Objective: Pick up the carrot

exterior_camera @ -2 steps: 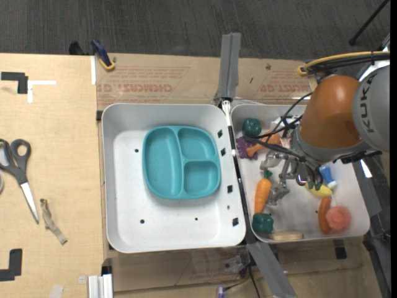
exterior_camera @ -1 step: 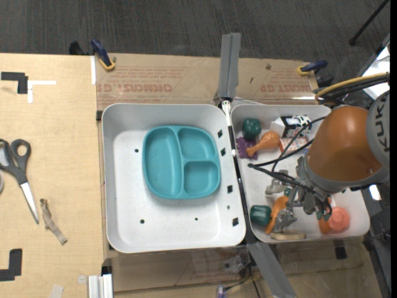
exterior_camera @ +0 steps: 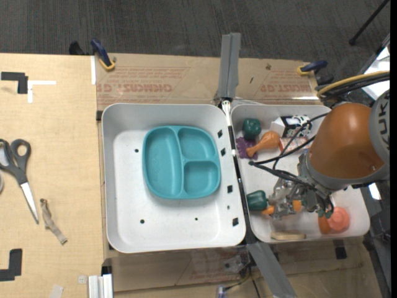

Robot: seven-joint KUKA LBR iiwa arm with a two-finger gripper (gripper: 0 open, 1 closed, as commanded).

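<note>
Dark carpet runs along the far side; nearer you, the tan wooden surface (exterior_camera: pixel 56 166) carries two shallow white bins side by side on brown cardboard.

Left bin (exterior_camera: pixel 118 228): a teal divided plate (exterior_camera: pixel 180 161) lies flat near its middle, three compartments, nothing in them that you can see.

Right bin (exterior_camera: pixel 260 228): crowded. At the far left end sits a dark green round item (exterior_camera: pixel 251 127), and just beside it an orange pear-shaped toy (exterior_camera: pixel 268 141) with a purple piece (exterior_camera: pixel 241 148) touching its left end. A small black-and-white box (exterior_camera: pixel 293 126) lies far of centre. Near the right corner you have a coral-red rounded item (exterior_camera: pixel 338 220).

Carrot (exterior_camera: pixel 259 202): left part of the right bin, near side, green top pointing left, orange body running right and passing under the end effector.

End effector (exterior_camera: pixel 290 205): down low in the right bin, directly at the carrot's orange end. Cables and the arm's orange band (exterior_camera: pixel 344 144) crowd it; you cannot tell from this angle how its tips stand, nor whether the carrot is between them.

Off to the left on the surface: scissors (exterior_camera: pixel 18 172) with grey handles, and a small strip of scrap (exterior_camera: pixel 53 222) near them.
</note>
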